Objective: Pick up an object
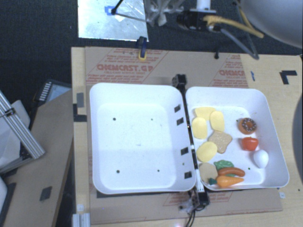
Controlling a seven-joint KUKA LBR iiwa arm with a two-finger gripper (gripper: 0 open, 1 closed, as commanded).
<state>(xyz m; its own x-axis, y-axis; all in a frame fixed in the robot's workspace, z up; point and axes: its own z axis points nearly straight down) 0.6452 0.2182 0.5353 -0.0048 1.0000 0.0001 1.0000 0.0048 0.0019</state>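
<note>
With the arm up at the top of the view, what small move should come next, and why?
Probably bring the gripper down over the right bin toward the white egg: every toy lies in that bin, and the egg sits a little apart near its right wall.

The left bin (137, 141) offers open floor. In the right bin (270, 126), yellow chips (208, 124), donut (246, 125), tomato (249, 143), egg (260, 159) and carrot (228, 180) crowd the floor, leaving its upper right free.

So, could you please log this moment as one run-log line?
gripper: above bench's far edge, fingers unclear | right bin: toy foods, untouched | donut: near tomato | pick: not begun
</note>
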